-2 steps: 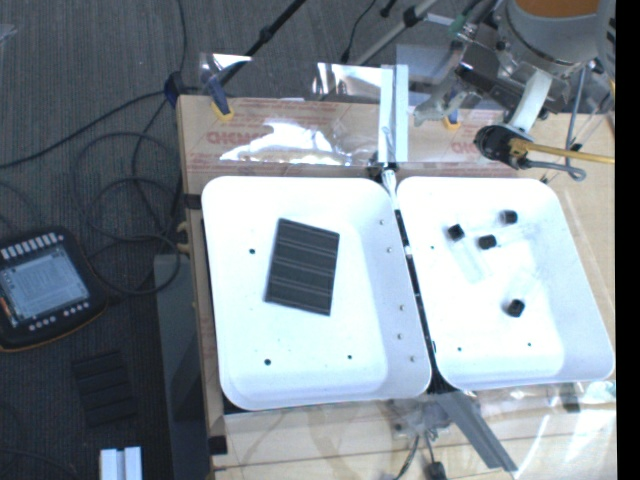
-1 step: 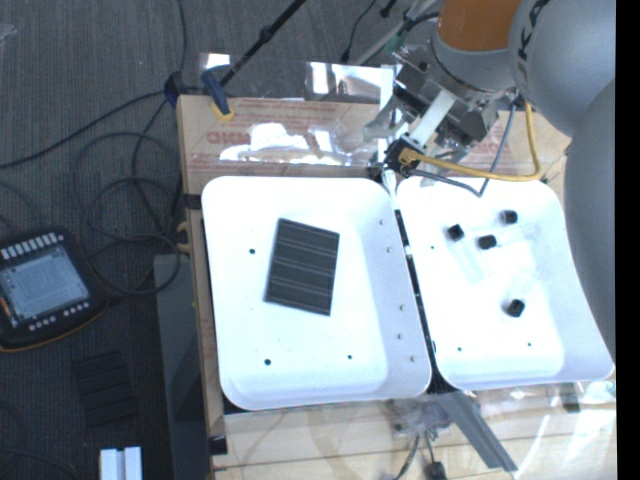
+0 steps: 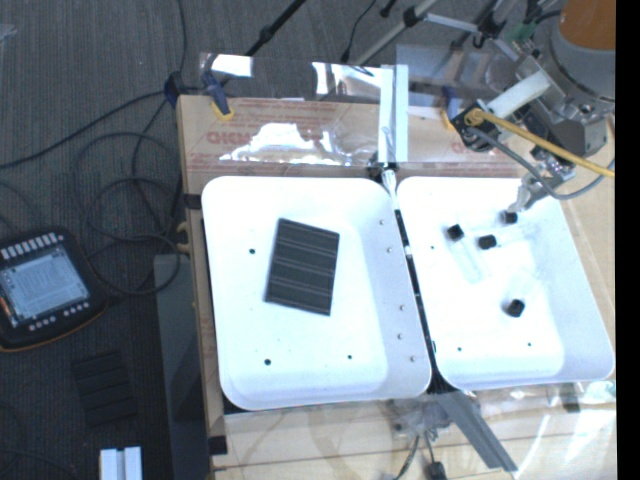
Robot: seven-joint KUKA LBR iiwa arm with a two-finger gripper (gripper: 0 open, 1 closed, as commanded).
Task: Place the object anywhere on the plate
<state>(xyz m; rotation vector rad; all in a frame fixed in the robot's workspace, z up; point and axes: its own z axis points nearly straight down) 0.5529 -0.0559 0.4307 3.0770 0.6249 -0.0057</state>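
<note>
Two shallow white bins sit side by side on the bench. In the left white bin [image 3: 230, 368] a dark ribbed rectangular plate [image 3: 302, 266] lies flat near the centre, tilted slightly clockwise, clear of every wall. The right white bin [image 3: 580, 358] holds small black blocks: one [image 3: 455, 233] at about ten o'clock from its centre, another [image 3: 487, 241] just beside it toward three o'clock, and a third [image 3: 515, 308] well apart at five o'clock. The grey arm's two-finger gripper [image 3: 515, 211] hangs at the bin's one o'clock corner, its tip just above the floor near the second block.
</note>
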